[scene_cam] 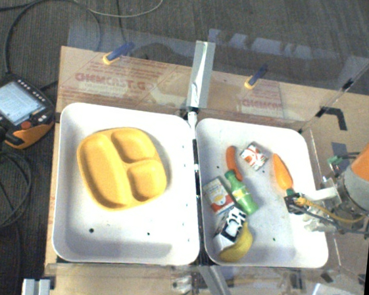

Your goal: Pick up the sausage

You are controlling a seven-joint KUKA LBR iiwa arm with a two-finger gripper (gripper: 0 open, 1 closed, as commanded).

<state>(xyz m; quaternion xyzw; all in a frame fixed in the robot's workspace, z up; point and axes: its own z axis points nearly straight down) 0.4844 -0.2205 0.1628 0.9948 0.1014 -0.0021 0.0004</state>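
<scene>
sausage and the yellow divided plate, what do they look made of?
Sausage: probably a moulded plastic toy, smooth, uniform red-orange. Yellow plate: looks like hard plastic, satin finish, one even colour with rounded moulded compartments. Not certain from this view.

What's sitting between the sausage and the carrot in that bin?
A small red-and-white carton lies between the sausage and the carrot, seen in the camera view.
</scene>
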